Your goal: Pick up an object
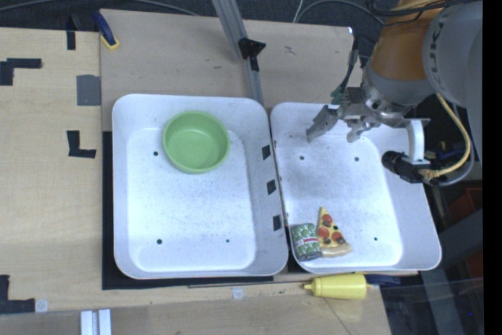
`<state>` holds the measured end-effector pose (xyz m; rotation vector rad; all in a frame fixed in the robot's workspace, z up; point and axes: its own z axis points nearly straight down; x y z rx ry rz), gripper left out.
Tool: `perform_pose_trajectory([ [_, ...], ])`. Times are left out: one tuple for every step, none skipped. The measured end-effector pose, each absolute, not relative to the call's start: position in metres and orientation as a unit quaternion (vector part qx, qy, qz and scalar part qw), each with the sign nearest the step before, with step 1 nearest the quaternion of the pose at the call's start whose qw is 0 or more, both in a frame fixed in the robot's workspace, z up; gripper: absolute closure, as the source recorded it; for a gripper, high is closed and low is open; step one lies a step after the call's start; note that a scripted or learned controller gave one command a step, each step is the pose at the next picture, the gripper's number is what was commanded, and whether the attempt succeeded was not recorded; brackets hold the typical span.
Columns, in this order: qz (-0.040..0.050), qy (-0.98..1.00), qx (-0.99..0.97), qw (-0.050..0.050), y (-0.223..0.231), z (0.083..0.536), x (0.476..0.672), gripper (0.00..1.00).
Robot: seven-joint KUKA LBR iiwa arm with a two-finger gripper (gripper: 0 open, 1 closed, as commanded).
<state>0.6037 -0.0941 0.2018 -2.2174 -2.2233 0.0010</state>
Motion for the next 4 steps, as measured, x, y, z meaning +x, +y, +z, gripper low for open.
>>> perform_pose_trajectory([
  [0.0002, -0.708, -0.706, 0.001, -0.094, 0.202, 0.604, 0.00],
  [0.0024, -0.708, -0.706, 0.002, -0.093, 0.156, 0.596, 0.00],
  [0.0030, -0.707, -0.707, 0.003, -0.097, 0.092, 0.594, 0.00],
  [0.0003, -0.708, -0.707, 0.000, -0.096, 0.089, 0.594, 0.00],
])
